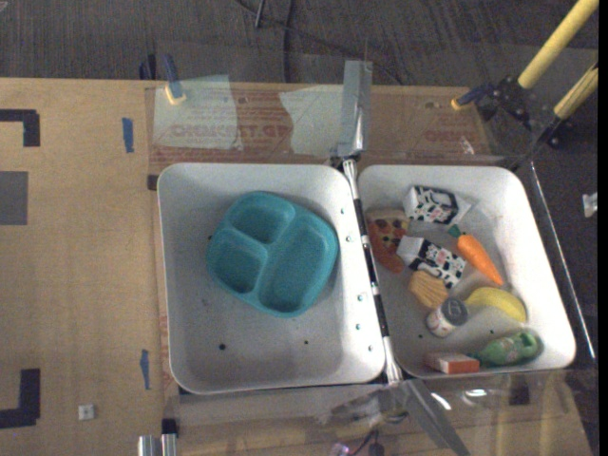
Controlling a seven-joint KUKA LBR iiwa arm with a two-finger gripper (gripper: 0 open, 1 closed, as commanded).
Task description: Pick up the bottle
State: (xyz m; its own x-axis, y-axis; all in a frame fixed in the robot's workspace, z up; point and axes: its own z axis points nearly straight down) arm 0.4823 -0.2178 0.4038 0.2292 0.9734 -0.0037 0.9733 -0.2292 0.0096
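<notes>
Both bins (pixel 190 350) look like smooth, slightly glossy white plastic; the teal plate (pixel 274 253) is matt plastic, the bench (pixel 76 255) pale wood.

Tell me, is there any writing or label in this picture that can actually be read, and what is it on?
None can be read for sure.
Clear sheet taped above the left bin: large faint letters, seemingly upside down, too washed out to read.
Green bottle in the right bin: label too small and blurred.
Two cow-patterned cartons: black patches, no legible words.
</notes>
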